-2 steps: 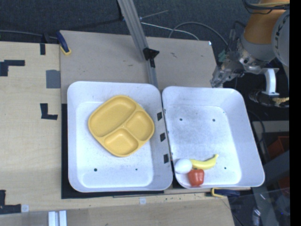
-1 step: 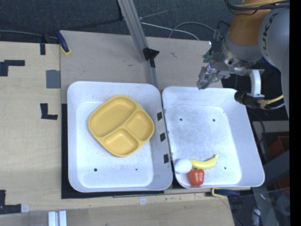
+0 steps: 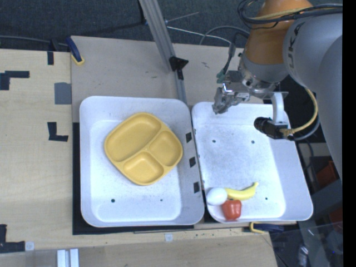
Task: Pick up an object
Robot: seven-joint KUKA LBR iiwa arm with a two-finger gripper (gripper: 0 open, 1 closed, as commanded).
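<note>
Red pepper, white egg, yellow banana clustered, touching, against near rim of right bin at 6 o'clock. Rest of right bin floor left open. Gripper seen over far-left corner at 11 o'clock; nothing seen between fingers, spread cannot be told. Yellow divided plate centred in left bin. Letters on arm partly seen, not legible.

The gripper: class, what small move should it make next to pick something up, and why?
Probably travel toward the near-left corner of the right bin. The gripper sits over that bin's far edge, while the banana, white egg and red pepper cluster in that corner, well apart from it.
</note>
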